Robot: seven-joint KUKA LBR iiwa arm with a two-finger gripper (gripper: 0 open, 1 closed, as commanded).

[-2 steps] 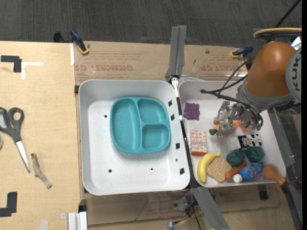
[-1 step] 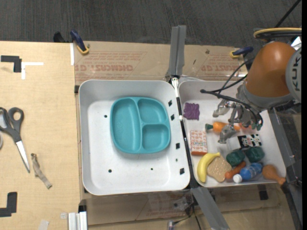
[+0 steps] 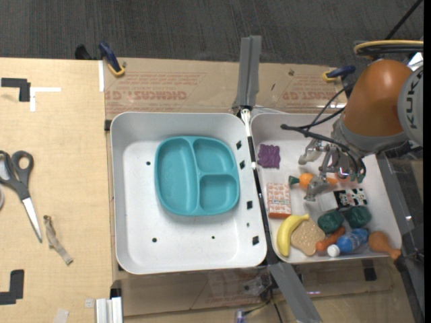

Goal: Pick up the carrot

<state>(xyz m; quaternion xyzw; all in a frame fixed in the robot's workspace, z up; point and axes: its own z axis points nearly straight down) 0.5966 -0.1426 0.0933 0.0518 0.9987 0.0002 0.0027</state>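
Hovering over the right white bin (image 3: 381, 180) on a tan counter (image 3: 54, 180), jaws (image 3: 316, 177) near the carrot (image 3: 302, 180), state impossible to tell, dark floor (image 3: 168, 12) behind.

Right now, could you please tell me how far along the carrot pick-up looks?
Done: the gripper has reached the right bin and sits low right beside the carrot, whose orange body and green top lie on the bin floor. In hand: the approach to the grasp; I cannot tell whether the carrot is gripped. Left: securing it and lifting it clear of the banana, the purple grapes and the other toys.
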